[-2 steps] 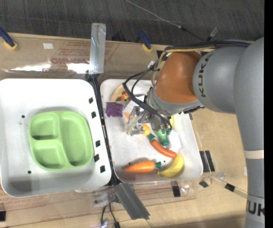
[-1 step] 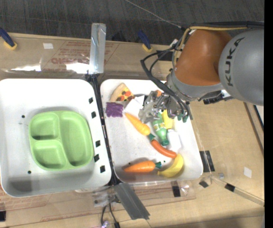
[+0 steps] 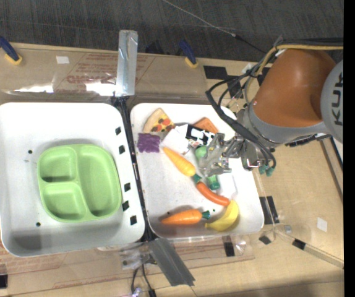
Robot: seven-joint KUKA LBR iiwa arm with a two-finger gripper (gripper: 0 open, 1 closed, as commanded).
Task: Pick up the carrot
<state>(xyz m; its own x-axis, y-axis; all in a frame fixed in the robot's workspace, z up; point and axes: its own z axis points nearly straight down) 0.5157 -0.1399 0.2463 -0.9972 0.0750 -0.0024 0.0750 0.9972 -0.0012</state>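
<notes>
Three carrot-like pieces lie in the right bin (image 3: 165,184). A yellow-orange carrot (image 3: 179,161) lies slanted in the middle. A red-orange carrot (image 3: 214,194) with a green top sits just right of it, lower down. A third orange carrot (image 3: 182,216) lies along the front wall. My gripper (image 3: 211,161) hangs over the bin's middle right, directly beside the yellow-orange carrot's lower end and above the red-orange one's green top. The metal wrist parts hide what is under it.
A banana (image 3: 226,217) lies at the right bin's front right corner, touching the carrots there. A pizza slice (image 3: 159,123), a purple piece (image 3: 148,143) and an orange wedge (image 3: 206,126) sit toward the back. The left bin (image 3: 10,129) holds a green divided plate (image 3: 78,182).
</notes>
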